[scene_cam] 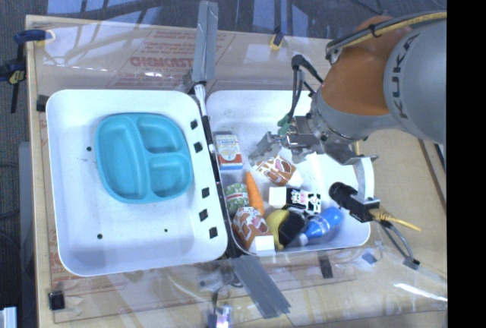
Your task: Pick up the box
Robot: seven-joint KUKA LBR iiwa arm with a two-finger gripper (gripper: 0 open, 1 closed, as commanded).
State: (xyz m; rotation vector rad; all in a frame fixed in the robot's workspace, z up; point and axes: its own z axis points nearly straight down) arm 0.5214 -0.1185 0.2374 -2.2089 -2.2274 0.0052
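Observation:
The box (pixel 228 151) is a small white carton with a red and orange label. It lies against the left wall of the right bin (pixel 250 108), near the divider. My gripper (pixel 278 143) hangs low over the middle of the right bin, to the right of the box and apart from it. It sits just above a brown and white packet (pixel 275 170). The wrist and its cables hide much of the gripper from above.
Below the box lie a carrot (pixel 254 196), a brown can (pixel 247 222), a white cube (pixel 263 244), a yellow item (pixel 275 225), a black and white item (pixel 304 201) and a blue bottle (pixel 323 224). The left bin (pixel 68 190) holds a blue divided tray (pixel 144 156).

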